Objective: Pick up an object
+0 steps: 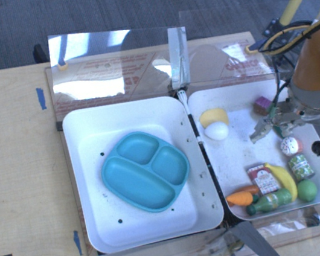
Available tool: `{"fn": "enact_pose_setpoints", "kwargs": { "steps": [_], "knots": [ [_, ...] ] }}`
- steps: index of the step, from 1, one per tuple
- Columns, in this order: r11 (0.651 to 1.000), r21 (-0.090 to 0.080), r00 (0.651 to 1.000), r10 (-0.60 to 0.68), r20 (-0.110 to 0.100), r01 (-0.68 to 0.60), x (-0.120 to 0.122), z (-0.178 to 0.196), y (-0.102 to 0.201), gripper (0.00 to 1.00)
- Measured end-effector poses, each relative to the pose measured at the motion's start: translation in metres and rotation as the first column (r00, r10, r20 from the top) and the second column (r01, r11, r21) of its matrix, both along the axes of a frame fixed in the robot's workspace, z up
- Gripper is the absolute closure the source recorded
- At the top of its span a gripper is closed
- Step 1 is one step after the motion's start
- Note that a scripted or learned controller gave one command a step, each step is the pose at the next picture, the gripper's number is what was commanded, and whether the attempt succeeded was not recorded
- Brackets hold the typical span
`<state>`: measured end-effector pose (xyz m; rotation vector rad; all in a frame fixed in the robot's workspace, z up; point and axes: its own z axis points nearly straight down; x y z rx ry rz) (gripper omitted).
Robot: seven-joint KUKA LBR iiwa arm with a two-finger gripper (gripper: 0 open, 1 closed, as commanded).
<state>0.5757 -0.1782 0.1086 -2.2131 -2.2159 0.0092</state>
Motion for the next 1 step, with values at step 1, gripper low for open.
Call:
{"fn": "enact_pose_setpoints", "kwargs": {
  "steps": [1],
  "knots": [
    [0.999, 0.011, 0.999, -0.042, 0.013, 0.042, -0.0205, -0.0018, -0.0351, 0.0]
  ]
}}
